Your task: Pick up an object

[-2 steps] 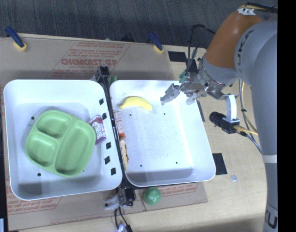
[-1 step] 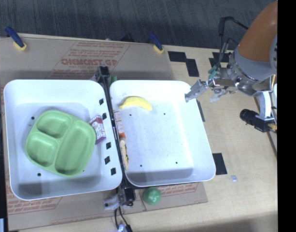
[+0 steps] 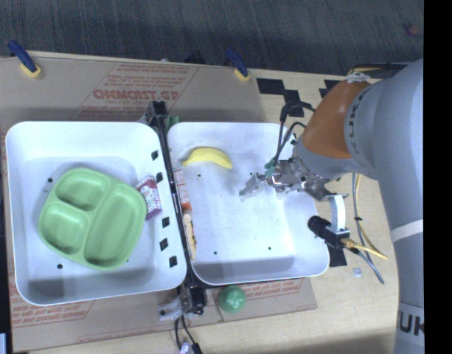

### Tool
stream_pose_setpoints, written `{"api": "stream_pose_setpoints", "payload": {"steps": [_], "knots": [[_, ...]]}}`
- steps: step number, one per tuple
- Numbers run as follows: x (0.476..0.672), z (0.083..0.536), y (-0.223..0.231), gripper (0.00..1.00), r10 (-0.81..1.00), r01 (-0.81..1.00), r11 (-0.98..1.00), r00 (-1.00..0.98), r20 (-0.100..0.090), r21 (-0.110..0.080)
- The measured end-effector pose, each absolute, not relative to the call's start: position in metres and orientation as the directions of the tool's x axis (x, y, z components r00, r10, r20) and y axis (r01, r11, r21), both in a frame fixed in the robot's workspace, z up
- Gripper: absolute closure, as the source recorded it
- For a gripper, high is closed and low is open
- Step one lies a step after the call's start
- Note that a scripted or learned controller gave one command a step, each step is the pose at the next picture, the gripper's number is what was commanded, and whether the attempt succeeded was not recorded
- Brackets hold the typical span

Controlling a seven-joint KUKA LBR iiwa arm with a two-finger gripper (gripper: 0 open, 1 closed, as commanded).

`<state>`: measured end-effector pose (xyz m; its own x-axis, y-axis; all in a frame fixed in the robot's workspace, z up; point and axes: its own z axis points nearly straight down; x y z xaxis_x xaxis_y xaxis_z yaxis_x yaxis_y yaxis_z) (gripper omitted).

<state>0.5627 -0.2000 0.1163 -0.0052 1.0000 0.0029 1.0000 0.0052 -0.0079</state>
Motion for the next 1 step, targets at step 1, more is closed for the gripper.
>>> {"api": "stream_pose_setpoints", "payload": {"steps": [1], "knots": [[0.4754, 0.0913, -0.1904, 0.00, 1.000, 1.000, 0.006, -0.006, 0.002, -0.005]]}}
